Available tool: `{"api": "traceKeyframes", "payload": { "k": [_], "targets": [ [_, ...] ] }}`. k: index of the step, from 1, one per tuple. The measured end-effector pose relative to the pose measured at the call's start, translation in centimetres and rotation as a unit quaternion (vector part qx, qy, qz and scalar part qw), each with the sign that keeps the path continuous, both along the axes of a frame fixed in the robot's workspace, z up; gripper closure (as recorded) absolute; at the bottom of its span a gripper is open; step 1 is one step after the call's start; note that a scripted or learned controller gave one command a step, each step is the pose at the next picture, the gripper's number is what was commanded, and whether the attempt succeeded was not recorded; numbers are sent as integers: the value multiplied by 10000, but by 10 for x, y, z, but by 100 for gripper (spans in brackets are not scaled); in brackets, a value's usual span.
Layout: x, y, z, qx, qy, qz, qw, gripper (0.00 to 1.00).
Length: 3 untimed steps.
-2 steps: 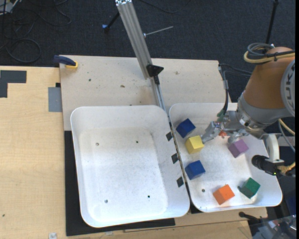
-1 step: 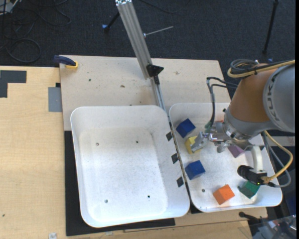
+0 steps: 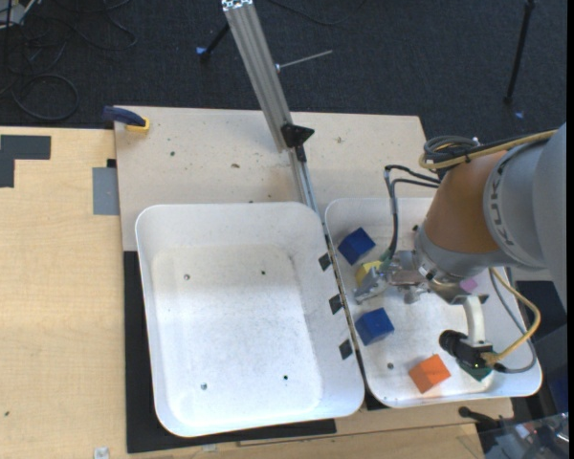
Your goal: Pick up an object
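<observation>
My gripper [image 3: 371, 283] hangs low over the left part of the right bin [image 3: 517, 382], below the orange-banded wrist. One blue block [image 3: 356, 246] lies just behind it. A second blue block [image 3: 374, 325] lies just in front of it. A small yellow-green thing [image 3: 368, 270] sits right at the gripper's tip; I cannot tell whether it is touching or held. An orange block [image 3: 429, 374] rests near the bin's front edge. A bit of pink [image 3: 470, 284] peeks out from under the arm.
The left bin [image 3: 172, 228] stands beside the right one, with black clips along the shared wall [image 3: 335, 304]. A slanted metal bar [image 3: 263, 70] rises behind the bins. Bench surface stretches to the left.
</observation>
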State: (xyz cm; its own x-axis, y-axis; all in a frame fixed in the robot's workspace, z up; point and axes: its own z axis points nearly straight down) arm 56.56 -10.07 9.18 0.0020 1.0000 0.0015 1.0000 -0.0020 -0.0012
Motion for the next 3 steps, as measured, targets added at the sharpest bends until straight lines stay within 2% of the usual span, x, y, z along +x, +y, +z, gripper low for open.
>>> {"api": "traceKeyframes", "payload": {
  "k": [1, 2, 3],
  "targets": [
    [0, -1, 10, 8, 3, -32, 10000, 100],
    [2, -9, 71, -10, -19, -29, 10000, 100],
    [6, -1, 127, -7, -22, 13, 10000, 100]
  ]
}}
